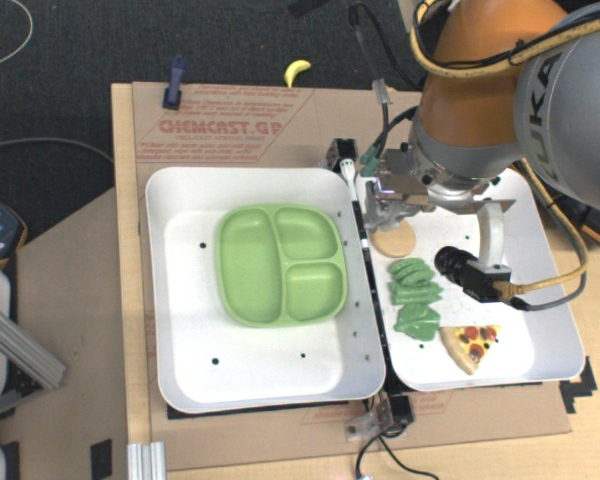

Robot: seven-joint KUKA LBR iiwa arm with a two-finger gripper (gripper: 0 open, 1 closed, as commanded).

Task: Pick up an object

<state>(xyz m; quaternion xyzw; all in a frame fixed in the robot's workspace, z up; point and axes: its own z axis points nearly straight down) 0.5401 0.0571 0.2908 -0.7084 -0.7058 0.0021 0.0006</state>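
The grey arm (pixel 570 98) with its orange band fills the upper right and hides the far right corner of the right bin (pixel 535 338). The gripper (pixel 392 206) hangs over that bin's far left corner, close to the wall shared with the left bin (pixel 180 268). Its tip is lost in dark metal and cables, so I cannot tell whether it is open or closed. Nothing can be seen held in it.

Both bins sit on a cardboard sheet (pixel 220 128) with red print; its right side is covered by the arm.

A green divided plate (pixel 280 265) lies flat in the middle of the left bin, well away from every wall.

In the right bin, a cluster of green leaf-like toy pieces (pixel 416 293) lies along the left wall near the middle. A tan round disc (pixel 393 240) lies just beyond them, directly below the gripper, its far edge partly covered by it. A toy pizza slice (pixel 472 345) lies near the front edge, just beside the green pieces.

A blue clip (pixel 173 83) sits on the cardboard's far left corner. A small yellow curved thing (pixel 297 71), too small to name, lies just past the far edge.
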